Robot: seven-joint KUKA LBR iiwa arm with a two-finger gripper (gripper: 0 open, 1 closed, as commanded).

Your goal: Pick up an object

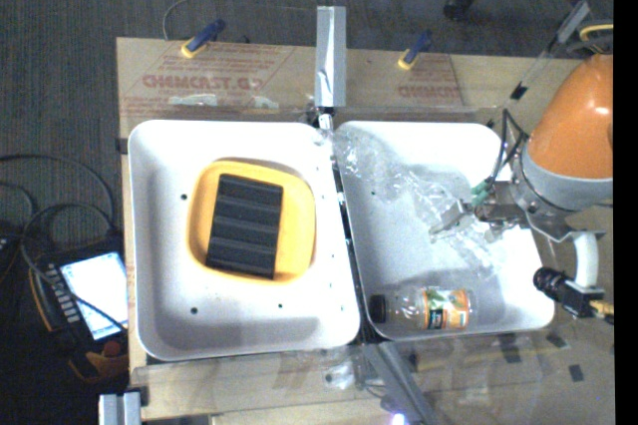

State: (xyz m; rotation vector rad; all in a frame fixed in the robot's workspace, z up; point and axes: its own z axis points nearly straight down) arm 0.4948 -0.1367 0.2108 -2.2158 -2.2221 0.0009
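Two white bins side by side on the counter (pixel 140 74). Left bin (pixel 159 313): a yellow block (pixel 299 213) topped by a ribbed black pad (pixel 244 225). Right bin (pixel 389 243): crumpled clear plastic (pixel 399 179) at centre, a bottle (pixel 424 307) along the lower edge, well below the gripper (pixel 461 216) at right. Fingers' spread: cannot tell.

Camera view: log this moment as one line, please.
arm over right bin | gripper above clear plastic wrap | bottle lying at near wall | yellow tray in left bin
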